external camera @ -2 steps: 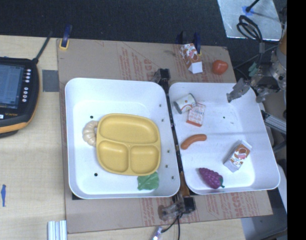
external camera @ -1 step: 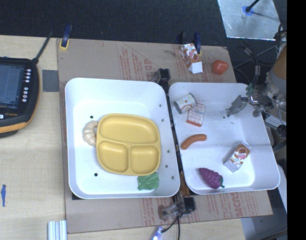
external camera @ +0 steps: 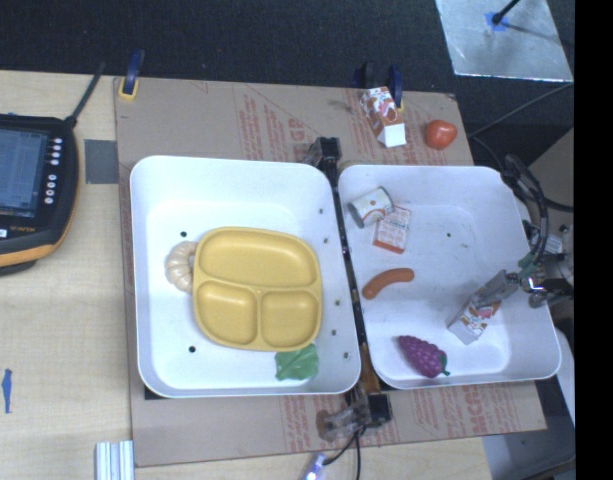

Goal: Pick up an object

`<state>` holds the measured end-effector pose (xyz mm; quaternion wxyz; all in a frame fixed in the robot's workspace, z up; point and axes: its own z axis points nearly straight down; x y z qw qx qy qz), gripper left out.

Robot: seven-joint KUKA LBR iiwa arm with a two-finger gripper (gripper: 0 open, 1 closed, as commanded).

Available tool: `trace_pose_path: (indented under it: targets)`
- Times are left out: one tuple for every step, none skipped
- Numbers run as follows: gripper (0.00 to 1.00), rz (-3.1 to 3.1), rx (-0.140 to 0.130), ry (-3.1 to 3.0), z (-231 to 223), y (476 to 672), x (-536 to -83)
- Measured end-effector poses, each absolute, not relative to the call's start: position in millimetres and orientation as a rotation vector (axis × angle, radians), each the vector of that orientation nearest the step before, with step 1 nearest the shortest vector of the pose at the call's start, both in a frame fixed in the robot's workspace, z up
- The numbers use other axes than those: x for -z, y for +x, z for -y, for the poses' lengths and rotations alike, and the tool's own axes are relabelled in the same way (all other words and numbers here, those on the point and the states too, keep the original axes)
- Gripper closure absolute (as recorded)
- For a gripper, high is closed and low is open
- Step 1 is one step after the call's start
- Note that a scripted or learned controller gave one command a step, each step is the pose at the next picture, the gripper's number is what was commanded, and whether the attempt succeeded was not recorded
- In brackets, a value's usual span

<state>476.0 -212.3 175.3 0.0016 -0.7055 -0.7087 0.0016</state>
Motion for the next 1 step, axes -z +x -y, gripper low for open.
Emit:
trace_pose_path:
  targets:
    - [0.0, 2.225, -0.005, -2.212, 211.7, 505.5, -90.9]
